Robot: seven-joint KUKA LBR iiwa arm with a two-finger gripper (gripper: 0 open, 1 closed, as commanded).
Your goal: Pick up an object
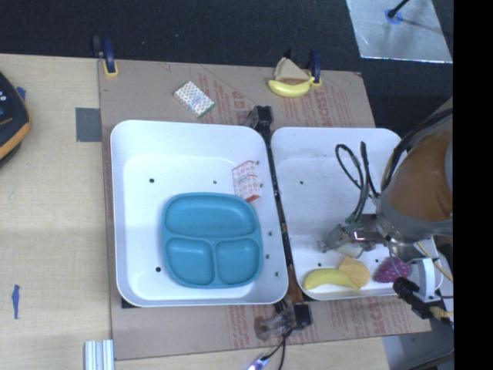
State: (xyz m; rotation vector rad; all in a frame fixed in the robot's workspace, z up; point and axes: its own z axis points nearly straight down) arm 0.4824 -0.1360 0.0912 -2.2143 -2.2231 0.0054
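Yellow banana (pixel 330 280), curved, lying at front edge of right bin (pixel 308 149), touching tan chip-like piece (pixel 355 270). End effector (pixel 339 239) lowered just above banana from right, arm slanted; finger opening cannot be told.

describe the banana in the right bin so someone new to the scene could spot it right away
Start at the right bin, the one the arm reaches into. Go to its near edge, below the gripper: the banana lies there on its side. It is long, curved and bright yellow, while the paler chip touching it is flat and the purple item sits farther right.
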